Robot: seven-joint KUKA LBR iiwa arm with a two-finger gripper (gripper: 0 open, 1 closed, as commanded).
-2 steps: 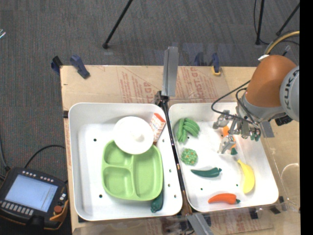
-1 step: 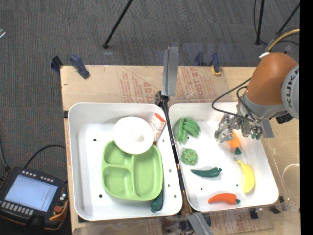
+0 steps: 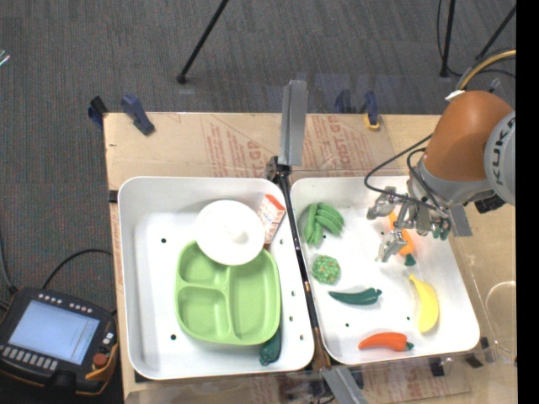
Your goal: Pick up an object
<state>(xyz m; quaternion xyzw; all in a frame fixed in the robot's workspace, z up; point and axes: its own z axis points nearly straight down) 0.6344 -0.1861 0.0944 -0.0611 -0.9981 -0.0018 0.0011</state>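
While we looked from the near rim, a red plastic pepper (image 3: pixel 385 341) and a yellow banana (image 3: pixel 425 303) lay in the right white bin (image 3: pixel 467 310); farther back, our gripper (image 3: pixel 399 241) hung over a small orange toy (image 3: pixel 406 241), its grip unclear.

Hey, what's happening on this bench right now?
A robot arm reaches in from the right, its hand low over a small orange toy in the right bin. Whether it grips it is unclear. Toy food lies around: pea pods, a banana, a dark green pepper. The left bin holds a green tray and a white plate.
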